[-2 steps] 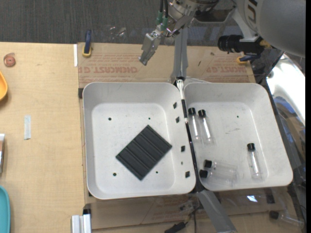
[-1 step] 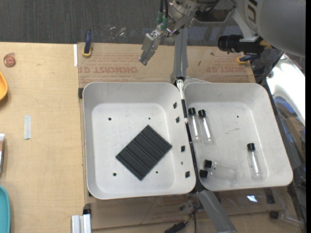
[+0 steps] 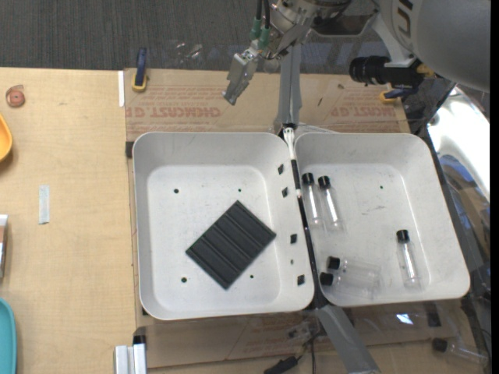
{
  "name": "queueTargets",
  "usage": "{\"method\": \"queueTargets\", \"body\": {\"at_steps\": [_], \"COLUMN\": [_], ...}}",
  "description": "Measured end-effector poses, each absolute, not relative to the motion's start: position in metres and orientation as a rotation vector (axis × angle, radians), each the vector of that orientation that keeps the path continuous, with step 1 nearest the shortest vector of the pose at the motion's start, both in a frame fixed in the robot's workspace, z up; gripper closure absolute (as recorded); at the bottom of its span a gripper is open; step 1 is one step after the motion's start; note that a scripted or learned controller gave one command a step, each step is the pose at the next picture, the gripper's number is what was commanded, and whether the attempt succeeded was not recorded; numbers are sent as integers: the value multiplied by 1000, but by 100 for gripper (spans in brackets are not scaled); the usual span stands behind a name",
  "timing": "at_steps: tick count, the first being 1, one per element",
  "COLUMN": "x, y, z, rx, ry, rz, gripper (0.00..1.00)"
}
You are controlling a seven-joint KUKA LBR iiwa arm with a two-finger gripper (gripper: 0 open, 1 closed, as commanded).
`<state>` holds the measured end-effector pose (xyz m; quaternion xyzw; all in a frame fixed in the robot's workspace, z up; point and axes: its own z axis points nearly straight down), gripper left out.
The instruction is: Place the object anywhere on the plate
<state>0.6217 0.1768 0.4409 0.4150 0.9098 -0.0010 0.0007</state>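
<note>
Red upside-down print on the cardboard sheet (image 3: pixel 195 104) behind the bins reads "CHEMCEST", with a few more red letters to its left that are too faint to make out. On the grey arm (image 3: pixel 437 14) at the top right, large dark letters "UK" are cut off by the frame edge.

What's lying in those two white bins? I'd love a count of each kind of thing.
Dark grey ribbed square plate, left bin: 1
Clear plastic vials with black caps, right bin: 5 (two side by side, one near the right wall, two at the front)
Total: 6
</note>
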Motion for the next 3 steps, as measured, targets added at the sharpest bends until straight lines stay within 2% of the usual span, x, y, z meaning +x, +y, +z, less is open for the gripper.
{"method": "queueTargets", "body": {"at_steps": [1, 2, 3], "x": [622, 654, 655], "y": [177, 178, 178], "z": [441, 441, 449], "rx": [1303, 482, 481], "ry": [2857, 3102, 3099], "rz": [-3, -1, -3], "gripper": [0, 0, 100]}}
